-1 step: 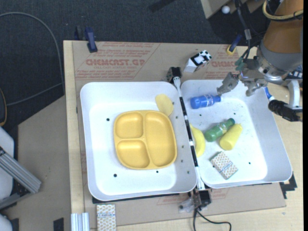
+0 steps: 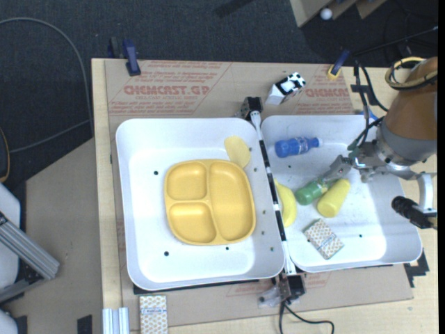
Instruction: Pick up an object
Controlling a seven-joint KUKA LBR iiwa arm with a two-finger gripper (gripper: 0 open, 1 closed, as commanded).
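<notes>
My gripper (image 2: 334,172) reaches into the right bin (image 2: 389,249) from the right. Its tip hangs just above a green bottle (image 2: 308,193) and a yellow bottle (image 2: 334,197), which lie side by side in the middle of that bin. Whether it touches either one is hidden by the slant of the view. A blue bottle (image 2: 296,146) lies on its side at the bin's back left. A yellow banana-shaped piece (image 2: 286,206) rests against the left wall. A small patterned packet (image 2: 324,239) lies near the front.
The left bin (image 2: 139,152) holds a yellow divided plate (image 2: 208,202) and a small pale yellow piece (image 2: 238,151) at its back right corner. A black-and-white object (image 2: 288,86) sits on the bench behind the bins. The grey and orange arm (image 2: 410,124) covers the right bin's right side.
</notes>
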